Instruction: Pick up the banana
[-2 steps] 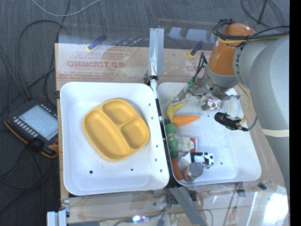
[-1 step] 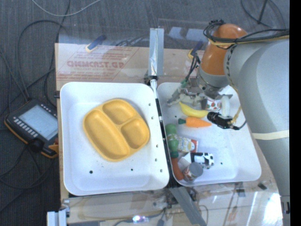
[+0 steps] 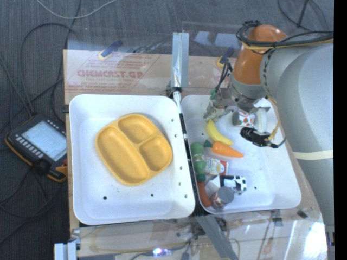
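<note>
Nearest the lens, a grey cup [image 3: 224,195] and a black-and-white toy [image 3: 236,183] lie in the right bin [image 3: 276,172], well below the banana [image 3: 217,132]. That banana lies near the bin's left wall, touching the carrot [image 3: 227,150] just below it. My gripper [image 3: 219,108] hangs just above the banana; how wide it stands, I cannot tell. Left of the banana, the other bin [image 3: 87,199] holds a yellow divided plate [image 3: 134,148].

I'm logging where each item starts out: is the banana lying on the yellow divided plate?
No, the banana lies in the right bin beside the carrot, while the yellow divided plate sits in the left bin.
</note>
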Controlling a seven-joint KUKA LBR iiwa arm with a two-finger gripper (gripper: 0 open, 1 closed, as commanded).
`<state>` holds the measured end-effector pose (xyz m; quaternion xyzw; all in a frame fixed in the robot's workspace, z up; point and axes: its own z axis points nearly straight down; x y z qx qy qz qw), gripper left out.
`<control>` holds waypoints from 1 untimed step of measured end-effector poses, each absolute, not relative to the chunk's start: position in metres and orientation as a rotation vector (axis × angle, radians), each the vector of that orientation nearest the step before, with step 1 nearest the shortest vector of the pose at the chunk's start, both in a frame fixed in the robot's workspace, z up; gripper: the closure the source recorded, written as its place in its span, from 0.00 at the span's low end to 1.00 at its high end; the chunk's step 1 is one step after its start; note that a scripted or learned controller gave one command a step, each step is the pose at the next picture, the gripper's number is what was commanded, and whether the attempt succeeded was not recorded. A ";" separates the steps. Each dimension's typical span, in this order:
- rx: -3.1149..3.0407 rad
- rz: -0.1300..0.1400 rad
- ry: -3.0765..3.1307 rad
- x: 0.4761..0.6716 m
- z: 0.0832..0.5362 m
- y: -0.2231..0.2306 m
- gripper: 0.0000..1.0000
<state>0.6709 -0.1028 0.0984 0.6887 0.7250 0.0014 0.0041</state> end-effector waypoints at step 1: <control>2.176 -0.004 2.269 0.668 0.183 -0.073 1.00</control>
